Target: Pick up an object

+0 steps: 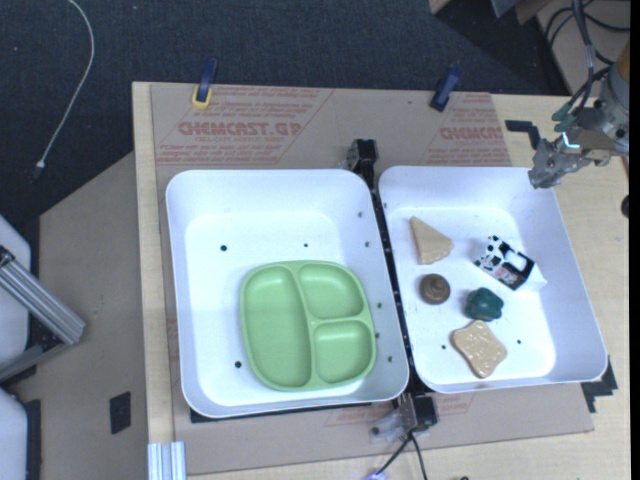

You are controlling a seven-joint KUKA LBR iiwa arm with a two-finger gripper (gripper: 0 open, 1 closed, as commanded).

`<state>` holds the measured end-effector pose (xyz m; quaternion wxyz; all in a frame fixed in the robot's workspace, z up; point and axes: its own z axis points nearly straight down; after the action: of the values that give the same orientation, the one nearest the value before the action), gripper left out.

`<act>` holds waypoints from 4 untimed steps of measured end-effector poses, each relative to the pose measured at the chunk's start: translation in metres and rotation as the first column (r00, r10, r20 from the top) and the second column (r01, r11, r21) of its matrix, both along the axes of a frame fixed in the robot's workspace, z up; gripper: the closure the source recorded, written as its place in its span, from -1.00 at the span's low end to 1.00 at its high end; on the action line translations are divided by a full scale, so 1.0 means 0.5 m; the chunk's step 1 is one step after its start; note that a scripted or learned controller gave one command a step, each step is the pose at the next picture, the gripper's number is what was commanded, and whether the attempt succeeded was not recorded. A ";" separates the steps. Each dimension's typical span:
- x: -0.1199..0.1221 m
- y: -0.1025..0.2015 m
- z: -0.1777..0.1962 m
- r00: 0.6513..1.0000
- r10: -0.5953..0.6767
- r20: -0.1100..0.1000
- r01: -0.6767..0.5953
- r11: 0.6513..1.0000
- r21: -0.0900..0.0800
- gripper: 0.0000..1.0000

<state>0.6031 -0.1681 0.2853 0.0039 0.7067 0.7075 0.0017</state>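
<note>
Carpet point(250, 18), dark blue, surrounds a brown cardboard-topped bench point(300, 118). On it the left white bin point(200, 208) holds a green three-part plastic plate point(305, 325). Right of that plate, the right white bin point(540, 228) holds a tan wedge point(429, 240), beige toast-shaped piece point(479, 348), black-and-white toy point(503, 261), teal lump point(485, 303) and brown disc point(434, 288). The gripper point(548, 173) hovers over this bin's far right corner; whether it is open I cannot tell.

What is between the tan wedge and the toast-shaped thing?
In the camera view, the small brown round piece sits between the tan wedge and the toast-shaped piece; a green lump sits alongside.
</note>
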 end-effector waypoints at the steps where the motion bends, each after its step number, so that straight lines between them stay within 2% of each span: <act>1: -0.032 0.077 -0.019 1.000 0.002 -0.010 -0.002 1.000 0.004 1.00; 2: -0.073 0.160 -0.049 1.000 0.003 -0.012 -0.003 1.000 0.005 1.00; 4: -0.134 0.363 -0.050 1.000 0.003 -0.011 -0.003 1.000 0.004 1.00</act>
<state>0.5359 0.0133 0.2605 -0.0013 0.7057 0.7085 -0.0006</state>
